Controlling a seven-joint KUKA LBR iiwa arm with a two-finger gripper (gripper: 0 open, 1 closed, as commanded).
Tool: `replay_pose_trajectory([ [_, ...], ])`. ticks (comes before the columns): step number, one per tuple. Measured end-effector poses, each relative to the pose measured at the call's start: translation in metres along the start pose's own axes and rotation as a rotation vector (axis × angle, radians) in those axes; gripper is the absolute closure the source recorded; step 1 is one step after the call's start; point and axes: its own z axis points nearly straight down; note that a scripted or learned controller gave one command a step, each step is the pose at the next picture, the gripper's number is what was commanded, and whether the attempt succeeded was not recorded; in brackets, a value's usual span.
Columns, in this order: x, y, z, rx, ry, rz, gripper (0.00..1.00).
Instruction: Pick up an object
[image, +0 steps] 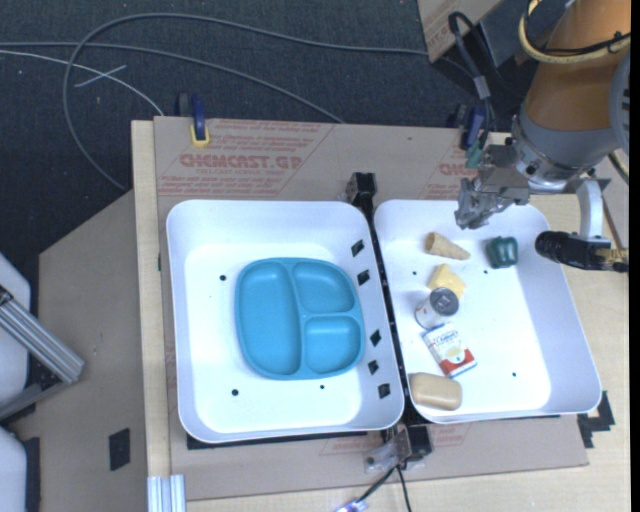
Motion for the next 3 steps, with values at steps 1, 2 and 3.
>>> replay_pose_trajectory([
  [1,0.047,-0.027,0.000,0.000,0.000,0.000,1.00],
  [2,0.089,-0.053,0.004,0.000,0.000,0.000,1.00],
  [3,0.133,-0.079,0.026,0.002,0.000,0.000,1.00],
])
